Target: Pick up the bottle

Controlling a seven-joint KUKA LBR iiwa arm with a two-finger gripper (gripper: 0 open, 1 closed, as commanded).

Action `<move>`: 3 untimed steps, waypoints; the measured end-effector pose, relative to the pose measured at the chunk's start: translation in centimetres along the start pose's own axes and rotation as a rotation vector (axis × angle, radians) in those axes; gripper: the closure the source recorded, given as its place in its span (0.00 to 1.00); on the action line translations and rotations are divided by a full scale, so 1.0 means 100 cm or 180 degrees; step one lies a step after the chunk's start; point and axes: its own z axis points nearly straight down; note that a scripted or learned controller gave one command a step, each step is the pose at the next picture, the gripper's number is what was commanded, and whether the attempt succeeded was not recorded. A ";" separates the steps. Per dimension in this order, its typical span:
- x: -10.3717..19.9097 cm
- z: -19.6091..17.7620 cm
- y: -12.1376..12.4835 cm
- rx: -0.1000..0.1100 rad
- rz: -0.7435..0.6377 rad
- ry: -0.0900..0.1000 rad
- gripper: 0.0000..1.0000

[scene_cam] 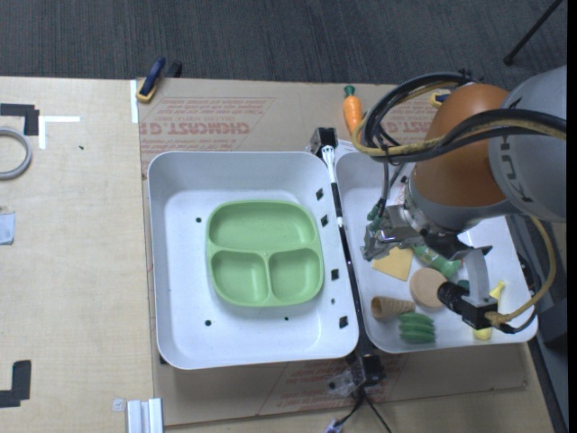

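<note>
The arm's orange band and grey wrist hang over the right bin (pixel 361 332). My gripper (pixel 385 237) points down at the bin's left-middle, just above a yellow cheese wedge (pixel 394 264). A green, bottle-like thing (pixel 443 264) peeks out from under the wrist, just right of the wedge. Most of it is hidden, so I cannot tell its shape. I see nothing clearly held in the gripper.
In the right bin lie a tan round disc (pixel 427 289), a cone (pixel 389 308), a green pod (pixel 416 327) and a small yellow piece (pixel 485 332). A green divided plate (pixel 265 253) sits in the left bin (pixel 180 242). A carrot (pixel 352 112) lies on the cardboard behind.
</note>
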 end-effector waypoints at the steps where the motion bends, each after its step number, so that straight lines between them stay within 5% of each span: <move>1: 0.002 -0.034 -0.033 0.0002 -0.0185 0.0002 1.00; 2: 0.029 -0.071 -0.030 -0.0003 0.0149 -0.0002 1.00; 3: 0.091 -0.058 -0.023 0.0002 -0.0496 -0.0001 1.00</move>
